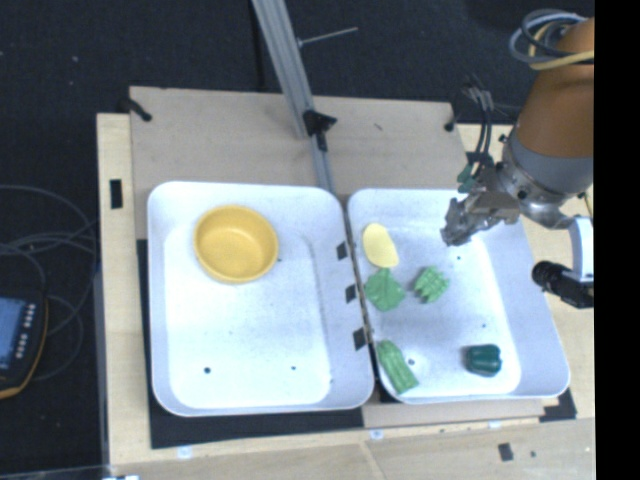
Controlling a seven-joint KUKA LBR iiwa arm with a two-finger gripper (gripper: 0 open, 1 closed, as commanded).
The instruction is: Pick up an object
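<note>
My gripper hangs over the upper part of the right bin, above and to the right of the small objects. A pale yellow piece lies near that bin's left wall. Below it are a light green piece and a ridged green piece. A long green piece lies at the bin's lower left, and a dark green piece at its lower right. None of them sits between my fingers.
A yellow bowl stands in the upper left of the left bin. A grey pole slants in from the top to the divider between the bins. Black cables lie off the bench at left.
</note>
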